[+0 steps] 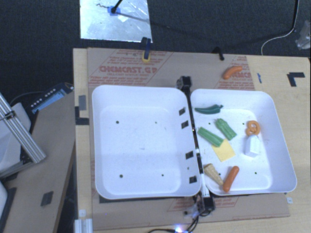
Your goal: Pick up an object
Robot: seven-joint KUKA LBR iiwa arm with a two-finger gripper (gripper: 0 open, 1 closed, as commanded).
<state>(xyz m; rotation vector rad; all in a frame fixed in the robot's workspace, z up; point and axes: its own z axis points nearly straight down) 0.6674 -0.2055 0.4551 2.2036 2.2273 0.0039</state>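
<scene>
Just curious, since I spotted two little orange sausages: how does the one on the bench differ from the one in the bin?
The sausage on the bench lies outside the bins, above the right bin; the sausage in the bin lies near its lower edge, beside a cone. The first lies nearly level, the second steeply slanted. Both are orange and similar in size.

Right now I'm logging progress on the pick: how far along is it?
Nothing looks done yet. The toys lie in the right bin: green pepper, two green pieces, yellow slice, orange ring, white block, cone, sausage. Another sausage lies on the bench. Nothing is in hand; the whole pick remains.
</scene>
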